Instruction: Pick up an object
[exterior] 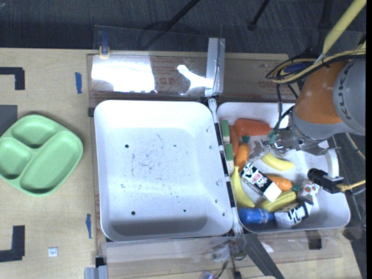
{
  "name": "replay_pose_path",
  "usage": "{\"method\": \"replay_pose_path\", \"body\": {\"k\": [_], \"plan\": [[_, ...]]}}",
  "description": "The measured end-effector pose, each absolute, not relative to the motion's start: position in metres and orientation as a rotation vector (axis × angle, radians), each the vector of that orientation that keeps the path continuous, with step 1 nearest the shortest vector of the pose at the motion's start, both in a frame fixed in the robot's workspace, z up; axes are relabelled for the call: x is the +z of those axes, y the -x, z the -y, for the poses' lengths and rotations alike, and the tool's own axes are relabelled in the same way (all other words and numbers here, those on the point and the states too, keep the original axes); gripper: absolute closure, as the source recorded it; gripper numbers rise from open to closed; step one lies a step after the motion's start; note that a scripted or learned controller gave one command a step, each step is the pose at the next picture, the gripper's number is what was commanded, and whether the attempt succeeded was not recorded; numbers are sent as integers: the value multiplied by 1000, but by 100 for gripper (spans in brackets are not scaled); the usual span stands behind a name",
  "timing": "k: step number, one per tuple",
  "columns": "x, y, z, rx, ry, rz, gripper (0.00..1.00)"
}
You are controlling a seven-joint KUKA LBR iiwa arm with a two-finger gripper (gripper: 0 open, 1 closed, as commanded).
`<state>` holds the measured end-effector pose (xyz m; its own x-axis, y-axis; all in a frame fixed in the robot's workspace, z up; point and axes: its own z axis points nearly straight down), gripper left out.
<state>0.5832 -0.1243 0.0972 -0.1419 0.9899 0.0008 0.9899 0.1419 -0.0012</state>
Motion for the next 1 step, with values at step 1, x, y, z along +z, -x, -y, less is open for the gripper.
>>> {"method": "replay_pose_path", "body": {"k": [1], "plan": [[108, -584, 125, -3, 2063, 2372, 100]]}}
